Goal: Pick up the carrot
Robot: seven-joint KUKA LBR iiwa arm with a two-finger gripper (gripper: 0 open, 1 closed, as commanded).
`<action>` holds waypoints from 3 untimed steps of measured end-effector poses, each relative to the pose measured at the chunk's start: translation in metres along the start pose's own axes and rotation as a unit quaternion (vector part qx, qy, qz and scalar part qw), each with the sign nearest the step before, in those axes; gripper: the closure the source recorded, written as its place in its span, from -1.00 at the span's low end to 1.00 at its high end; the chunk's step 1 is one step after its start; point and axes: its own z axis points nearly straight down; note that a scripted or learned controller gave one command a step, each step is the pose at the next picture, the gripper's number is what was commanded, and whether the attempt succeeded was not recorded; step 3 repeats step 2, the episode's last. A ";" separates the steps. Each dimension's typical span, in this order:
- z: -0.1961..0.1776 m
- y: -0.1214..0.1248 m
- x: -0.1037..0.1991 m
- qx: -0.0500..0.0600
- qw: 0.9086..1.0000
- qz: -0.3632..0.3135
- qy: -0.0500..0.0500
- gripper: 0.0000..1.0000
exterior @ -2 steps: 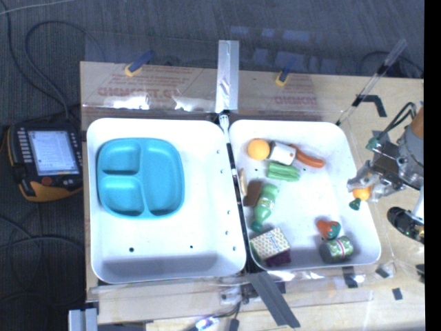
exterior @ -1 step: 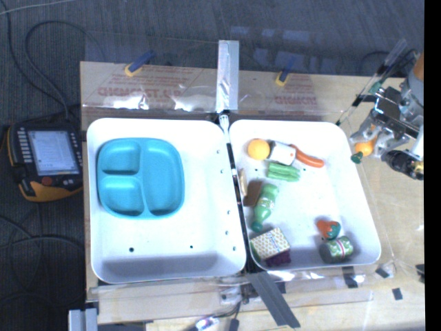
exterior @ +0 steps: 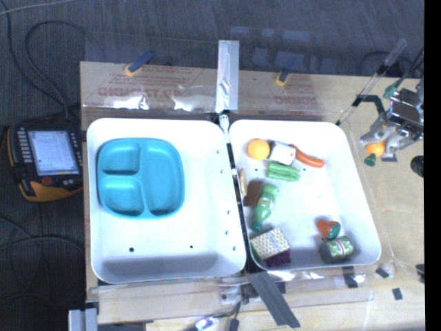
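The carrot (exterior: pixel 308 159) lies in the upper part of the right bin (exterior: pixel 358 185), toward the upper right of the frame's centre. It rests just beside a white block (exterior: pixel 282 154) on its left, touching or nearly so, with a green piece (exterior: pixel 283 172) just below and an orange ball (exterior: pixel 258 148) further left along the same row. Its long axis runs across the frame, tilted slightly down toward the right; the orange body ends near the right, and I cannot tell which end is the tip.

The gripper (exterior: pixel 386 140) sits at the right edge of the frame, outside the bin and well apart from the carrot. Whether the fingers are open or closed cannot be told here; nothing is seen between them.

The step in hand looks like the approach. To do it well, the arm should come in over the bin wall and descend on the carrot's right half, away from the white block, so the neighbour is not pinched too. The fingers ought to straddle the short width, closing across the long axis, not along it. The carrot looks slim and smooth, so a grip near its middle would likely hold better than one at the end.
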 end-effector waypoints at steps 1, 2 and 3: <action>-0.023 0.015 0.029 0.000 0.995 -0.099 0.000 1.00; 0.080 -0.004 0.099 0.001 0.995 -0.098 0.002 1.00; 0.080 -0.004 0.099 0.001 0.995 -0.098 0.002 1.00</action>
